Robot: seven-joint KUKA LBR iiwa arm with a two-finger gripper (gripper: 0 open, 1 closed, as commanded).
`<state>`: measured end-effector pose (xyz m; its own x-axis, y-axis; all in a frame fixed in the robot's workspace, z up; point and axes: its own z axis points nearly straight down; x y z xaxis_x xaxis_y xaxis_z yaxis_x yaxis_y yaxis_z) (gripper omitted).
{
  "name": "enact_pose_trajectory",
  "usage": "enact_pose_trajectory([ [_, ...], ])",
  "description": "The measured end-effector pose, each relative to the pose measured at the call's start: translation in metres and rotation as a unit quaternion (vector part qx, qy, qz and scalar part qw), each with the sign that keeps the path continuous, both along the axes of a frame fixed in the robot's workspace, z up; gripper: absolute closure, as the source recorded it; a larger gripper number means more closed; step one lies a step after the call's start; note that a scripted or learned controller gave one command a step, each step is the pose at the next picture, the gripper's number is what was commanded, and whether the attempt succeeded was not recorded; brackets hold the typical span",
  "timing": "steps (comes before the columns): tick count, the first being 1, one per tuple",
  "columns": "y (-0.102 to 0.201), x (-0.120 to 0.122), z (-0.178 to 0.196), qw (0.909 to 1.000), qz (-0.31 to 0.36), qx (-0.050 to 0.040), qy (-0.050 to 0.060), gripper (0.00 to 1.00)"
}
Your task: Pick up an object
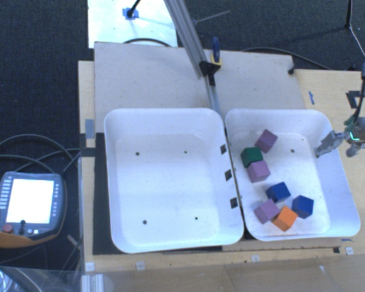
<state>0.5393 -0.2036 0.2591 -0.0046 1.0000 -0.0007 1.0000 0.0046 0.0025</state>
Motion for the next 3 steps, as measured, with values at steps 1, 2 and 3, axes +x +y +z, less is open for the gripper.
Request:
enact_pose_trajectory([
  [1, -0.002, 0.002, -0.062, 1.0, -0.001, 0.0008, 0.003, 0.0],
  [2, -0.006, 0.006, -0.106, 1.0, -0.001, 0.0005, 0.002, 0.0],
  [3, -0.01, -0.001, -0.166, 1.0, -0.002, 0.0008, 0.003, 0.0],
])
